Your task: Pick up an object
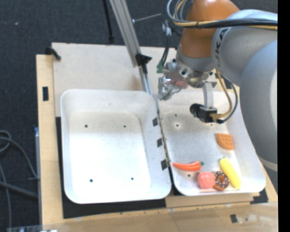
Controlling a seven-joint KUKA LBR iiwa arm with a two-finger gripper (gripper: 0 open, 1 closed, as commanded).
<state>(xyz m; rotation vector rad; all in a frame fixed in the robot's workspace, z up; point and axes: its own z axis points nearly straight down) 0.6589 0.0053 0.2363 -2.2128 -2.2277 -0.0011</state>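
Nearest the camera, along the front wall of the right bin [246,144], lies a small cluster of toy food: a red chili pepper [187,166], a pink round fruit [206,180], a dark speckled doughnut-like piece [221,180] touching it, and a yellow banana or corn piece [230,172] leaning just beside that. An orange wafer-like slice [225,140] sits apart, nearer the bin's right wall. The left bin [67,129] is beside it, sharing the middle edge.

My gripper [166,88] hangs over the far end of the right bin, close to the divide between the two bins and well apart from the food. From this angle I cannot tell whether it is spread or closed, and nothing shows in it.

I judge all these pieces to be light, hollow plastic: stiff, smooth, fairly slippery. The round fruit would likely roll or squirt out under a pinch. The pepper looks the safest pick, being slender, lying clear of the others on its left, so I would take it across its middle. The yellow piece is also narrow enough, but its neighbours crowd it.
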